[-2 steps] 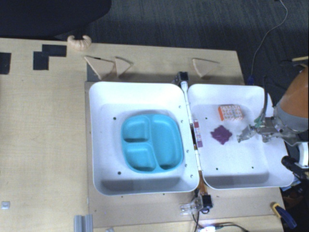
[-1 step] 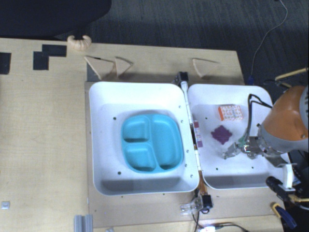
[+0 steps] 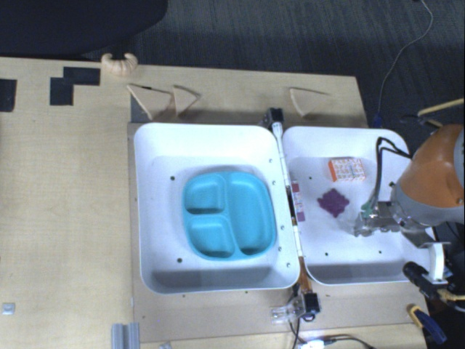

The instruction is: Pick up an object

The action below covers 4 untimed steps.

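Purple object (image 3: 333,201) lies in the right bin (image 3: 320,267), apart from the gripper (image 3: 365,225), which sits low just to its right. Nothing shows between the tips, and how wide they stand cannot be told. The reach seems under way; next the gripper must slide over the purple object. Farther back lies an orange-and-white box (image 3: 346,169). The left bin (image 3: 156,195) holds a blue divided tray (image 3: 228,214).

No legible text or labels anywhere.
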Tool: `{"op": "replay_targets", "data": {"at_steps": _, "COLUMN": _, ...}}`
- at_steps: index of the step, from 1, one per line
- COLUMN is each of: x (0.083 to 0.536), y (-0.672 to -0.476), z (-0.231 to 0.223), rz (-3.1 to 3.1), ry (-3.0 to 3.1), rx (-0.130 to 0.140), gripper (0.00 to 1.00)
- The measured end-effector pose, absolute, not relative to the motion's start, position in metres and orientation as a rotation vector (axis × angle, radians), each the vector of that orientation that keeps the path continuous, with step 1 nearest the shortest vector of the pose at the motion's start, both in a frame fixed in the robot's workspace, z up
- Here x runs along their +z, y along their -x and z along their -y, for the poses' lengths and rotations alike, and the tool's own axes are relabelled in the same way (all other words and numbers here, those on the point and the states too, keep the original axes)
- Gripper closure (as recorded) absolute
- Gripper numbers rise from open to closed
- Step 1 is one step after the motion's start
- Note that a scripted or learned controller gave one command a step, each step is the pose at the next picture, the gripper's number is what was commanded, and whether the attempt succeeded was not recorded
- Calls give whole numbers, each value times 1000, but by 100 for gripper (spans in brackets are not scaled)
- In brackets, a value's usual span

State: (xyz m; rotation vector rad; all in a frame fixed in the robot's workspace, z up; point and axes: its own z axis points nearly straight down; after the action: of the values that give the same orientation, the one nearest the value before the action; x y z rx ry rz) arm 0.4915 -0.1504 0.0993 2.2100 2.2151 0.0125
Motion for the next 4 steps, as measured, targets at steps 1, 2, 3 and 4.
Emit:
{"op": "replay_targets", "data": {"at_steps": 1, "x": 121, "y": -560, "z": 206, "rz": -2224, "ry": -2212, "rx": 3, "gripper": 100}}
{"op": "replay_targets", "data": {"at_steps": 2, "x": 121, "y": -560, "z": 206, "rz": -2225, "ry": -2213, "rx": 3, "gripper": 0}}
{"op": "replay_targets", "data": {"at_steps": 3, "x": 87, "y": -498, "z": 167, "rz": -2219, "ry": -2215, "rx": 6, "gripper": 0}}
{"op": "replay_targets", "data": {"at_steps": 4, "x": 99, "y": -501, "z": 167, "rz": -2216, "ry": -2209, "rx": 11, "gripper": 100}}
